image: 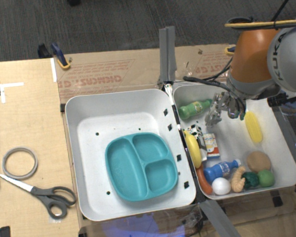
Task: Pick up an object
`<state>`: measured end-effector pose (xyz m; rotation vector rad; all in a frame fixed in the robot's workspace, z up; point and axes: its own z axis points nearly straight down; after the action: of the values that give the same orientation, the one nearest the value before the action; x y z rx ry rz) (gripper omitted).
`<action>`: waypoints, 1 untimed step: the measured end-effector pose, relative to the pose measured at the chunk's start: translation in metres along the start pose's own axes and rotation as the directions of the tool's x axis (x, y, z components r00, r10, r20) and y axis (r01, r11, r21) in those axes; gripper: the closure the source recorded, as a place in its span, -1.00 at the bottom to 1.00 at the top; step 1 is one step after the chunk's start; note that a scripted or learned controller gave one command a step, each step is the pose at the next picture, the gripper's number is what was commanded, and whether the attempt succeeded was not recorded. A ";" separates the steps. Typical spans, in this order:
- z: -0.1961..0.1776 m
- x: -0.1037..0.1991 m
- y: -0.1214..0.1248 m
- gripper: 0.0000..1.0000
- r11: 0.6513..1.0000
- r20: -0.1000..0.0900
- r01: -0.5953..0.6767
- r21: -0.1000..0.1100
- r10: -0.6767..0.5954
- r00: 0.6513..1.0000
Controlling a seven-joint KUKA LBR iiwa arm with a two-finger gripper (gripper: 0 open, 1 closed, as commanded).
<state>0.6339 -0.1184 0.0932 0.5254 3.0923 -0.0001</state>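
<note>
My gripper (226,113) hangs over the back of the right bin (283,146), its fingers apart with nothing between them. Just to its left lies a green bottle (194,108); a yellow corn cob (253,126) lies just to its right. Closer to the front are a yellow banana (193,150), a small white and red carton (209,143), a blue bottle (220,169), a white ball (221,186), a brown lump (258,160) and a green piece (265,177).
The left bin (85,122) holds a teal divided plate (141,166). Scissors (45,194) and a tape ring (19,162) lie on the bench to the left. The arm's orange band (252,57) rises over the right bin's back corner.
</note>
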 end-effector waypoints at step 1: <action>-0.200 0.022 0.006 1.00 0.998 0.001 -0.056 0.000 0.056 0.998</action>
<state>0.6136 -0.1054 0.2934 0.6123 3.0754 -0.0003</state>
